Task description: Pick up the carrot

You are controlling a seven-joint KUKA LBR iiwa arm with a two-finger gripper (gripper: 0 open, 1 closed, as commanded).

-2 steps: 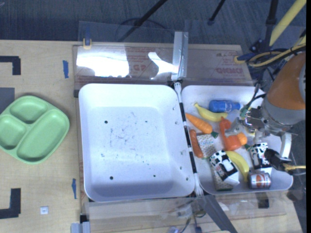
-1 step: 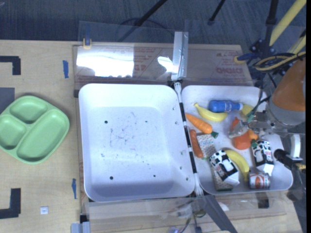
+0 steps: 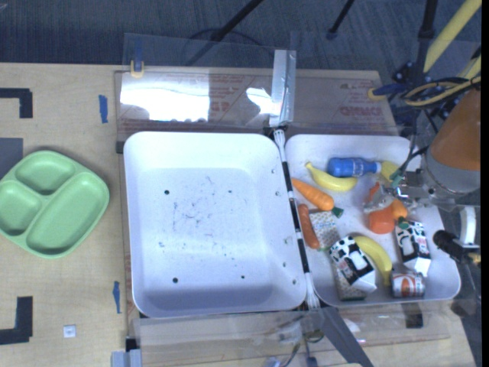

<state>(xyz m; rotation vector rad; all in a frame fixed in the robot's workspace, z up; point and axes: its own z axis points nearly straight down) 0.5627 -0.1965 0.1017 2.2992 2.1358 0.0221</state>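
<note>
The carrot [image 3: 314, 194], orange with a green tip, lies at a slant on the left side of the right bin [image 3: 451, 290], close to the divider between the bins. The gripper [image 3: 396, 187] hangs over the right part of the same bin, well to the right of the carrot and just above an orange fruit [image 3: 382, 219]. The grey arm with its orange band [image 3: 460, 138] comes in from the right edge. Nothing shows between the gripper and the carrot but a banana and a bottle.
Around the carrot lie a yellow banana [image 3: 331, 179], a blue bottle [image 3: 352, 166], a reddish sausage-shaped item [image 3: 309, 228], a second banana [image 3: 375, 252], two cow-patterned cartons [image 3: 354, 266] and a can [image 3: 406, 285]. The left bin [image 3: 141, 205] adjoins; a green divided plate [image 3: 50, 202] sits far left.
</note>
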